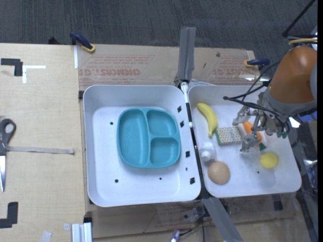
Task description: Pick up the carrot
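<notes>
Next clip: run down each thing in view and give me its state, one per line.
Gripper: down in the right bin, over the carrot.
Carrot: orange, lying among the gripper parts; grasp unclear.
Banana: lying flat, right bin.
Lemon: resting apart, right bin.
Sponge: flat beside the banana.
Tray: upright in the left bin.

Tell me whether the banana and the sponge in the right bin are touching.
Cannot tell. In the camera view the banana's lower tip ends right at the sponge's left edge, with no plain gap and no plain contact visible from above.
</notes>
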Available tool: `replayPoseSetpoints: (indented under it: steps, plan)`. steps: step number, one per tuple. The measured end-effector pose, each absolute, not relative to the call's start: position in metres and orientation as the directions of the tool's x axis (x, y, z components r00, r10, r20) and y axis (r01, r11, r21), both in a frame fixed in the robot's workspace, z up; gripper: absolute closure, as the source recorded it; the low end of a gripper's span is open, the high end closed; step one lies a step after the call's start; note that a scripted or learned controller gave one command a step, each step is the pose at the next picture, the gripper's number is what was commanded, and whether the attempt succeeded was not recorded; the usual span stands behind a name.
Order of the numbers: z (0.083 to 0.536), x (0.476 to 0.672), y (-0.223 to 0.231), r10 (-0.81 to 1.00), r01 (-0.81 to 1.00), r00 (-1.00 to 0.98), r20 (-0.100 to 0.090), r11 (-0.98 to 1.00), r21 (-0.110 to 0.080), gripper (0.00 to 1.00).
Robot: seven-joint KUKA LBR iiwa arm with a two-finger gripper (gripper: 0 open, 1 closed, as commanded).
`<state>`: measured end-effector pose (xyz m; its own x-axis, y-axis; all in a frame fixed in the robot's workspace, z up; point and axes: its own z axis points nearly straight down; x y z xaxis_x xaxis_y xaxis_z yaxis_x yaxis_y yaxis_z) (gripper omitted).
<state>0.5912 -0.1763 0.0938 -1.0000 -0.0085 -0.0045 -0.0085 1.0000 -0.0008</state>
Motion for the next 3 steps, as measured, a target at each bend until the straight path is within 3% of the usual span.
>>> replayPoseSetpoints:
  steps: [1, 2, 3]
  plan:
    - [0.105, 0.593, -0.175, -0.012, -0.012, -1.000, -0.010, 1.000, -0.002, 1.00]
    - [0.187, 0.577, -0.118, 0.112, 0.112, -0.994, -0.005, 0.994, 0.000, 1.00]
    - [0.192, 0.591, -0.061, -0.043, -0.043, -0.999, -0.003, 0.999, 0.001, 1.00]
